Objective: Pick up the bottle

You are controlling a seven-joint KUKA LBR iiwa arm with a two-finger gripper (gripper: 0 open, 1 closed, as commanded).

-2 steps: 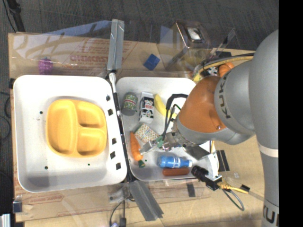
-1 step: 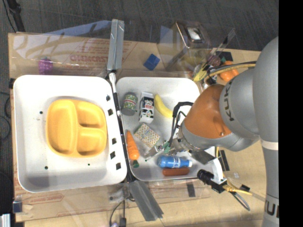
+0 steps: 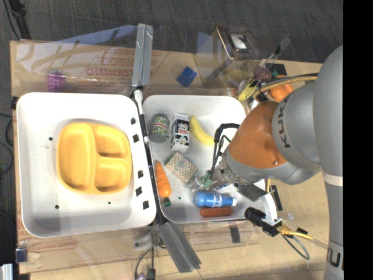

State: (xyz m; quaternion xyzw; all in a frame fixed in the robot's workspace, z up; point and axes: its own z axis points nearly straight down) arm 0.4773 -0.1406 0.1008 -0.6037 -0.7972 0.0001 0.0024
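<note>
Arm overhangs rt bin; blue bottle lies flat, long axis left-right; finger state unclear.

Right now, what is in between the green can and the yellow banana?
In the camera view, a small white carton with a dark picture stands between the green can and the yellow banana, in the right bin.

Blue bottle, yellow banana, orange carrot, yellow tray, white bins, orange-banded grey arm
</note>
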